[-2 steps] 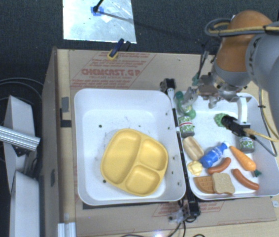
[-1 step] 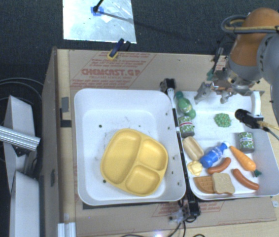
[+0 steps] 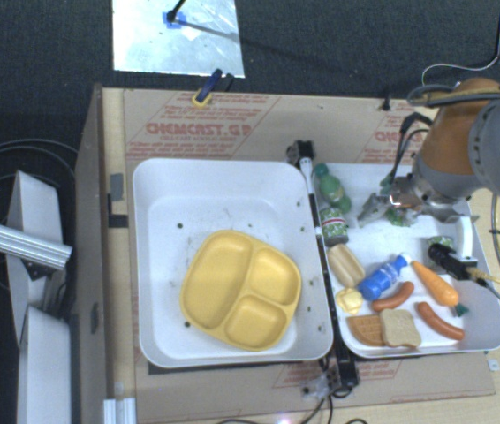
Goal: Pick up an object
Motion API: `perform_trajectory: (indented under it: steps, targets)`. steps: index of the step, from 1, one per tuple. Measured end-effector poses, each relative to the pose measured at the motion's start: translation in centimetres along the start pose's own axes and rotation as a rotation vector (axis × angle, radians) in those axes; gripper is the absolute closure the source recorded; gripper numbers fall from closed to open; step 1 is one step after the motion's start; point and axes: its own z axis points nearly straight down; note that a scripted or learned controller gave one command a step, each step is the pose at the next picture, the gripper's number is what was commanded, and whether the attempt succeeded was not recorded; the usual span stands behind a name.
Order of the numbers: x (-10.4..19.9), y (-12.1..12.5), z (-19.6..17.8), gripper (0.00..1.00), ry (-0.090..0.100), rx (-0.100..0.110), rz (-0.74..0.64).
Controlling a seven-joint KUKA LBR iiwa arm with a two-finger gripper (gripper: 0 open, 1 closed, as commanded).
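Observation:
My gripper (image 3: 384,212) hangs over the far part of the right bin (image 3: 488,329), its fingers spread and nothing between them. It stands right of a green bottle (image 3: 330,203) that lies along the bin's left wall. Nearer the front lie a bread roll (image 3: 345,263), a blue bottle (image 3: 382,278), an orange carrot (image 3: 435,283), two sausages (image 3: 393,297) (image 3: 440,321), a bread slice (image 3: 400,327), a cracker (image 3: 367,329) and a yellow cheese piece (image 3: 349,301). A small green item (image 3: 441,243) lies right of the gripper.
The left bin (image 3: 166,210) holds a yellow divided plate (image 3: 241,288). The wall between the two bins runs just left of the green bottle. The grey arm with its orange band (image 3: 449,144) comes in over the right bin's far right corner.

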Motion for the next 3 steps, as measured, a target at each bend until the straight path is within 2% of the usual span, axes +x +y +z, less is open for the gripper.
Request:
perform_trajectory:
  steps: [1, 2, 3]
  targets:
    - [-2.7, 4.6, -4.9, 0.0, 0.0, 0.002, -0.002]
    - [-4.2, 2.7, 0.7, 0.0, 0.002, 0.007, 0.001]
    - [-4.3, 2.8, -0.5, 1.0, 0.0, 0.002, -0.001]
